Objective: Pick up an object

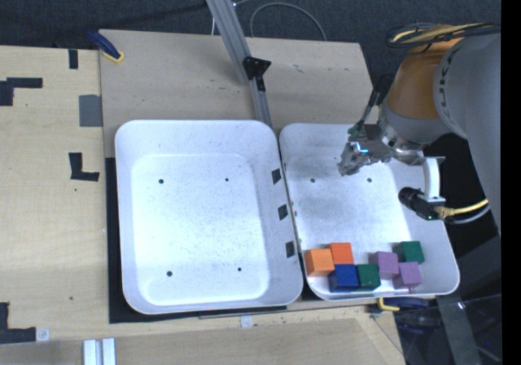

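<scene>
Hovering over the upper part of the right bin [303, 192]: end effector [355, 161], small and dark at the wrist of the grey arm [456, 86] with its orange band [413, 86], reaching in from the right. Showing nothing between the fingers; fingertips appearing close together, opening state not discernible at this resolution. Lying well apart from the end effector, clustered along the near edge of the same bin: orange block [319, 261], with a second orange block [342, 252] touching it on the right; blue block [345, 276] just below these, dark green block [368, 275] touching its right side; purple block [386, 262] beside that, another purple block [409, 274] toward the bin's corner, and a green block [410, 252] just above it. Sitting to the left, touching the right bin along one rim: left bin [130, 151]. Resting both bins on the wooden counter [49, 192]. Crossing the counter diagonally above the bins: a grey metal rod [224, 13].
</scene>
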